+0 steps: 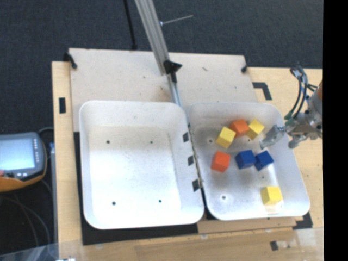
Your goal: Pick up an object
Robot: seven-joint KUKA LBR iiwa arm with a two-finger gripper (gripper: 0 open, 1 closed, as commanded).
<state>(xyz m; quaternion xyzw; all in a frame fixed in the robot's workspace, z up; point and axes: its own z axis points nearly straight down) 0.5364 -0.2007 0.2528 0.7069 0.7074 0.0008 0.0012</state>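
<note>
The right bin point(228, 205) holds several small cubes. Two yellow cubes point(225, 137) point(256, 128) and an orange cube point(239, 126) lie near its back. A red-orange cube point(220, 161) and two blue cubes point(244, 159) point(263, 160) sit in the middle, and a third yellow cube point(271, 195) is near the front right. My gripper point(283, 140) hangs over the bin's right rim, just right of the small yellow cube and above the right blue cube. It is open, with nothing between its fingers point(269, 139).
The left bin point(87, 162) stands beside the right one. A slanted metal pole point(155, 34) rises from the back board between the bins. A handheld pendant point(20, 157) lies off the bench at the left.
</note>
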